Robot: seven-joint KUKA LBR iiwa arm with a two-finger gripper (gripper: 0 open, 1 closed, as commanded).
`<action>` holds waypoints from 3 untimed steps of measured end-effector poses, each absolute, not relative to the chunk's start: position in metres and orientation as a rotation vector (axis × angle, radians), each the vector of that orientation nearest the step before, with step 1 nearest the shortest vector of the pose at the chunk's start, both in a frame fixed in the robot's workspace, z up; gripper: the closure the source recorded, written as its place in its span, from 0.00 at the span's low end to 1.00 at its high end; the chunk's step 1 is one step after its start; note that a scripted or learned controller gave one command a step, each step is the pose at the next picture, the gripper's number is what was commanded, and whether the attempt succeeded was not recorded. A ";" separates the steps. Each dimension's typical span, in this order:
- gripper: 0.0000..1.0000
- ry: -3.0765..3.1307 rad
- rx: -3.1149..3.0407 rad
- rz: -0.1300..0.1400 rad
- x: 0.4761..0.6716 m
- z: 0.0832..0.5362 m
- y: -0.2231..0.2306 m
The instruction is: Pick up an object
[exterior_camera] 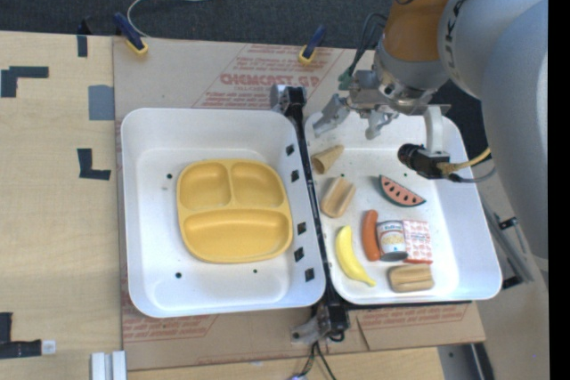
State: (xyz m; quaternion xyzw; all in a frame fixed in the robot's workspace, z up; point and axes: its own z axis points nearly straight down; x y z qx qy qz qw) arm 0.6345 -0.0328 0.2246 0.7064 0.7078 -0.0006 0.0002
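Note:
My gripper (353, 124) hovers over the far end of the right bin (476, 218), its fingers spread open with nothing between them. Just below it and slightly left lies a tan cone (326, 158). Further toward the front of that bin are a bread roll (337, 197), a watermelon slice (402, 190), a banana (351, 256), a sausage (370, 235), a small can (390, 239), a red and white box (418, 242) and a bun (411, 278).
The left bin (147, 191) holds a yellow divided plate (236, 211). A black divider strip (300, 182) runs between the two bins. Both bins rest on a cardboard sheet (178, 71) held by blue and yellow clamps (131, 33).

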 end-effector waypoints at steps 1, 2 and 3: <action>0.00 2.221 2.222 -0.005 0.668 0.183 -0.072; 0.00 2.221 2.222 -0.006 0.653 0.105 -0.113; 0.00 2.220 2.218 0.000 0.609 0.086 -0.114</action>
